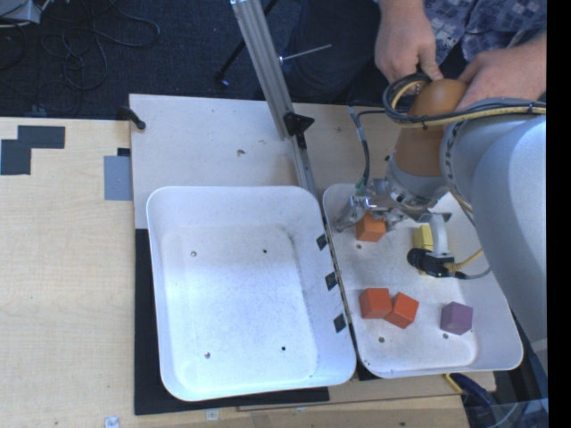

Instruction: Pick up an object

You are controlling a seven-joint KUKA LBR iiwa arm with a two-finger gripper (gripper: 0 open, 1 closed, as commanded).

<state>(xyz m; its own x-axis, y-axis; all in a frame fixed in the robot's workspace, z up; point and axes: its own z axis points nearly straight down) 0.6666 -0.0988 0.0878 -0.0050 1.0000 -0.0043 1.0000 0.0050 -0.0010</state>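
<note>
Camera view puts our gripper [375, 210] right of centre, low over an orange block [370, 230]; we cannot tell its state, so no lift is confirmed yet.

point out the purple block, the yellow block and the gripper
purple block [456, 317], camera view, middle of its top face
yellow block [423, 237], camera view, middle of its visible side
gripper [368, 214], camera view, at its fingertips above an orange block

Two white bins [241, 373] sitting side by side, three orange blocks [376, 303] showing, one purple block [456, 317] lying, one yellow piece [422, 237] resting
</note>
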